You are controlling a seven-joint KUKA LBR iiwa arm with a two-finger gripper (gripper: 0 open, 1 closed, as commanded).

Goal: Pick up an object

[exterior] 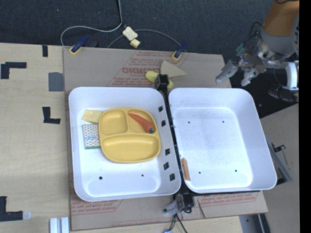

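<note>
Gripper: fingers spread apart, holding nothing — it hangs past the right bin's far corner.
Objects: yellow tray with a red carrot on it, in the left bin.
Progress: nothing picked yet — reach, grasp and lift remain.

yellow tray, red-orange carrot, white bins

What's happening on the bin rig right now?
The gripper hangs open above the bench just past the right bin's far edge, holding nothing. The left bin holds a yellow divided plate with a red carrot-like toy in one compartment, plus a sponge beside it. No pick yet.
</note>
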